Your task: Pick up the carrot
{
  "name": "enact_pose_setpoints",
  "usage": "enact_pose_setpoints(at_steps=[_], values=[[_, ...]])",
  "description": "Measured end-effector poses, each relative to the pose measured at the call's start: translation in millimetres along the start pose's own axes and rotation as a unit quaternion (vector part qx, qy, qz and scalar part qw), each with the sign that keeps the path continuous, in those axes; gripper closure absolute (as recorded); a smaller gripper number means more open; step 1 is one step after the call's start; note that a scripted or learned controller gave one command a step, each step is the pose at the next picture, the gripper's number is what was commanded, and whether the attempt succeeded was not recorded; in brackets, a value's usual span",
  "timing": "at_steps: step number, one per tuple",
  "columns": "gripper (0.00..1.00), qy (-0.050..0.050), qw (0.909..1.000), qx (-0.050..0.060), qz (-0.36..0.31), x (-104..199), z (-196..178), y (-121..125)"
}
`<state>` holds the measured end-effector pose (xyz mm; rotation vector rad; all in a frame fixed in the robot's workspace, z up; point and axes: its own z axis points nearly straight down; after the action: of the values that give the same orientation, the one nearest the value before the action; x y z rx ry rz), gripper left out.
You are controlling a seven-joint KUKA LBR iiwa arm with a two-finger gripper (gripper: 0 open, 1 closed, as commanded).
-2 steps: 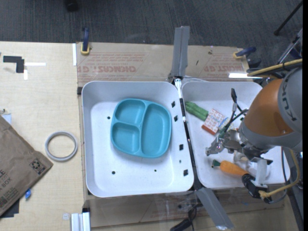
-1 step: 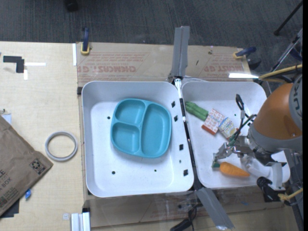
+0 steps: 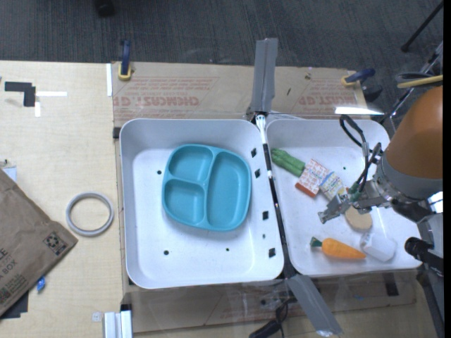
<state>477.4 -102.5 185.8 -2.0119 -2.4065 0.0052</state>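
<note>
The carrot [image 3: 340,249], orange with a green stub at its left end, lies near the front edge of the right bin [image 3: 303,138]. My gripper [image 3: 331,211] hangs over the middle of that bin, just behind the carrot and apart from it. It reaches in from the right, under the arm's orange band [image 3: 423,136].
In the right bin lie a green vegetable [image 3: 287,161], two snack packets [image 3: 312,177], a tan disc [image 3: 359,221] and a white object [image 3: 380,248] right of the carrot. The left bin [image 3: 141,259] holds a blue divided plate [image 3: 208,186]. A tape ring [image 3: 89,213] lies on the bench.
</note>
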Motion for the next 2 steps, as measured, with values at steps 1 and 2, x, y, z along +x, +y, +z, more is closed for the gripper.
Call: enact_pose_setpoints(at_steps=[1, 2], values=[[0.0, 0.001, 0.9921, 0.002, 0.125, 0.3, 86.8, -2.0], [0.0, 0.0, 0.9995, 0.001, 0.032, 11.8, -2.9, 1.8]])
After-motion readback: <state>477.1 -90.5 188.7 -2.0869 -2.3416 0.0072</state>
